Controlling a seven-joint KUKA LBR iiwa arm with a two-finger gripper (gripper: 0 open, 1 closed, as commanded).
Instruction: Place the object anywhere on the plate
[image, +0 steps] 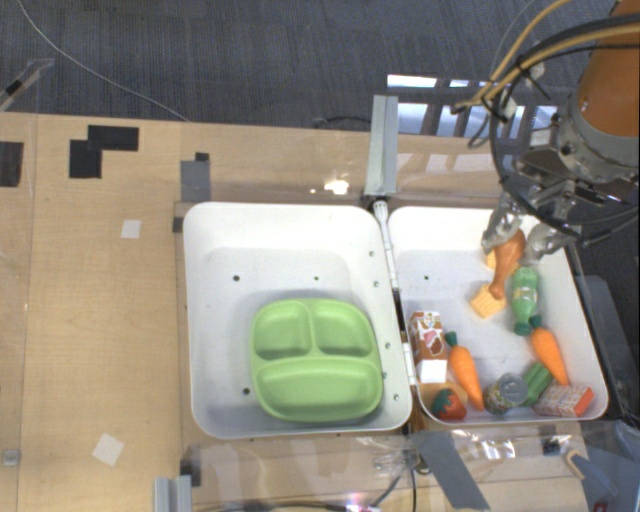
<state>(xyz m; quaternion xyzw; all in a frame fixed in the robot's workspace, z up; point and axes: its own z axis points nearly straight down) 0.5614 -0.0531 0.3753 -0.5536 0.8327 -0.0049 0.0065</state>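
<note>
I see the gripper (521, 240) spread open around the slim orange plastic carrot (505, 257) in the right white bin (440, 262) — not closed. It looks light, stiff, slippery — I would grasp mid-body.

- The arm (600, 110) reaches in from the right, orange band up at the frame's top corner.
- Its wrist points down over the far end of the right-hand side.
- The pincer (520, 238) hangs low, two pale fingers (497, 228) spread apart.
</note>
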